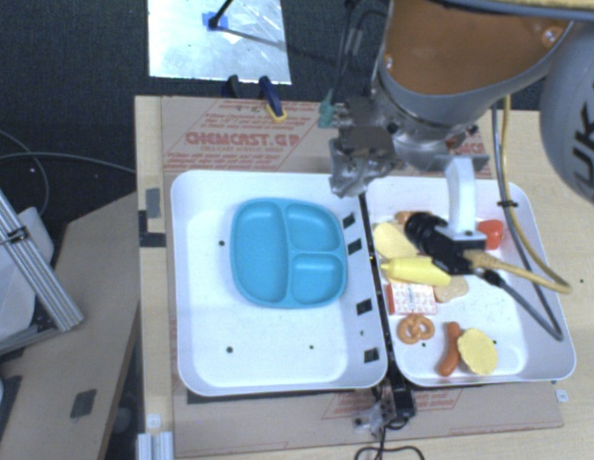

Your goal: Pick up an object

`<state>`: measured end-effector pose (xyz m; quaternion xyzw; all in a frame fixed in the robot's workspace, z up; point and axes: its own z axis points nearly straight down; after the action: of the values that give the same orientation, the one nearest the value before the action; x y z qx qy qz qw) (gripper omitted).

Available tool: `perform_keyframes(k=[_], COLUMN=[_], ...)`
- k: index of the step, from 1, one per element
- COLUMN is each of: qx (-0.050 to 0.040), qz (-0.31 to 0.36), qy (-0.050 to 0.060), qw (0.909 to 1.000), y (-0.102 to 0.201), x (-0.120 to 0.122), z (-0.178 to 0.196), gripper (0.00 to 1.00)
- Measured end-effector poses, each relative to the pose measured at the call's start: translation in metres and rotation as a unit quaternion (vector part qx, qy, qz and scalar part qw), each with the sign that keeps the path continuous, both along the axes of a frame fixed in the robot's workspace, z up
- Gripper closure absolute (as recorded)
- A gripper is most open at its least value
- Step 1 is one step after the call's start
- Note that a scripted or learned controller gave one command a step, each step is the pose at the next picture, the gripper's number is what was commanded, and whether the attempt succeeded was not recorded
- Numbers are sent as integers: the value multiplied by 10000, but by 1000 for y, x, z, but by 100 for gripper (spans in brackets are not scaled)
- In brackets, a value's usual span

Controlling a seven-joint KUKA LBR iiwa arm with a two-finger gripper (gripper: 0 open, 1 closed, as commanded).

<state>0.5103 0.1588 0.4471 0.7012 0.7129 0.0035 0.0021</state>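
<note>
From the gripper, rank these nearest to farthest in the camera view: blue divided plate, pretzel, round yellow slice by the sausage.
1. Blue divided plate, in the left bin, just below and left of the gripper.
2. Pretzel, low in the right bin, near the divider.
3. Round yellow slice, at the right bin's front, beside the sausage.

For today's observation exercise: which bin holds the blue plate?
The left bin: it holds the blue plate, while the right bin holds small food items.

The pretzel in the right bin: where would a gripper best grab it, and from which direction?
Probably straight down from above, pinching across the pretzel. It lies flat on the right bin floor with a little bare floor below it; the red-and-white packet crowds its upper edge.
</note>
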Motion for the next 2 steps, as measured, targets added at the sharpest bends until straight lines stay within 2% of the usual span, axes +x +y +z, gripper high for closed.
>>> perform_keyframes(k=[1, 2], qx=[1, -29], qz=[20, -104], qy=[-11, 99], qw=[10000, 9999], y=[0, -41], x=[1, -26], z=[11, -109], gripper=[100, 100])
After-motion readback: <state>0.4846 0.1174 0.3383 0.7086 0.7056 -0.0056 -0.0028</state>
